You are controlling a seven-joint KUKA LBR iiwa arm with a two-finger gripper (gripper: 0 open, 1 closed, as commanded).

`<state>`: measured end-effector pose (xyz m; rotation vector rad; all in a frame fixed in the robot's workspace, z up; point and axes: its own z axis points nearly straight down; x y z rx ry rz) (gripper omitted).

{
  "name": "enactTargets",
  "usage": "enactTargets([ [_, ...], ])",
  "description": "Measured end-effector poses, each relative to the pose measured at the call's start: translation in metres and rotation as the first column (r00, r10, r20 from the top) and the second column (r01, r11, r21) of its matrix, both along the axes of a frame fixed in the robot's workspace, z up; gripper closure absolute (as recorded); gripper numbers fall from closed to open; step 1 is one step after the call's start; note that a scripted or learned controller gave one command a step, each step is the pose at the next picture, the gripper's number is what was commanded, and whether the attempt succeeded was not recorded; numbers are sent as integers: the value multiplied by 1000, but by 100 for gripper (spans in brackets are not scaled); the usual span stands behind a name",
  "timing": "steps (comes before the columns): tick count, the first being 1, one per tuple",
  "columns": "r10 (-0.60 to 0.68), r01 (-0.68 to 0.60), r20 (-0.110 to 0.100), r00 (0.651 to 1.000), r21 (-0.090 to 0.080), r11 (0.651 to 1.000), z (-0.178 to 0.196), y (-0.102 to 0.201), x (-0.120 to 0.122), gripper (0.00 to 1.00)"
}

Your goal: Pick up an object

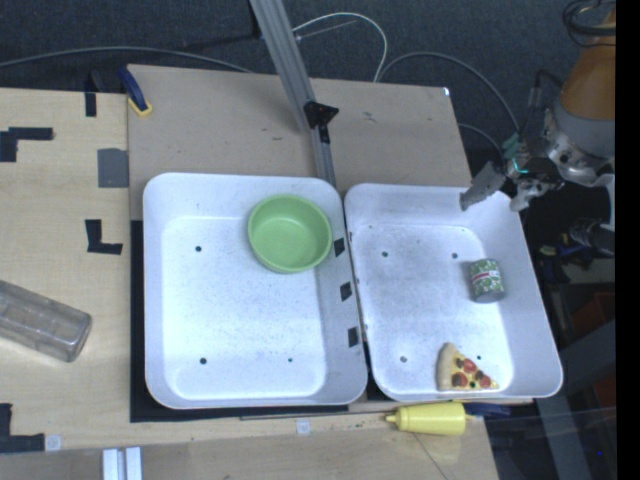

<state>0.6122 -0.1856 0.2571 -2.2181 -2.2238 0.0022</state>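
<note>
1. Yellow is the colour of the squeeze bottle point(432, 418) lying on its side at the near edge of the bench, at 6 o'clock from the right bin point(420, 218). It is outside the bin, just beside its near rim.

2. Next comes the toy pizza slice point(460, 368). It lies flat on the floor of the right bin, near the corner at 5 o'clock.

3. A bit farther in is the small green can point(486, 279). It sits at about 3 o'clock in the same bin, close to the right wall. It is well apart from the pizza slice.

4. In the left bin point(180, 298) there is a green bowl point(289, 233). It stands the right way up near the far rim, at about 1 o'clock in that bin.

5. Farthest off is the gripper point(492, 182). It hangs over the far right corner of the right bin, at about 1 o'clock. I cannot tell how wide it is. I see nothing in it.

6. How far along? I think the job has hardly begun. All the things lie on the bin floors or on the bench, and none is lifted.

7. What is left? I think nearly all of it. The arm point(585, 98) must come down on one thing, grab it and lift it. The can looks like the nearest pick, at about 6 o'clock from the gripper.
</note>
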Motion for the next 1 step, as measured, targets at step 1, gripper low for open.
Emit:
enactTargets([
  [1, 0, 0, 0, 1000, 0, 1000, 0, 0, 0, 0],
])
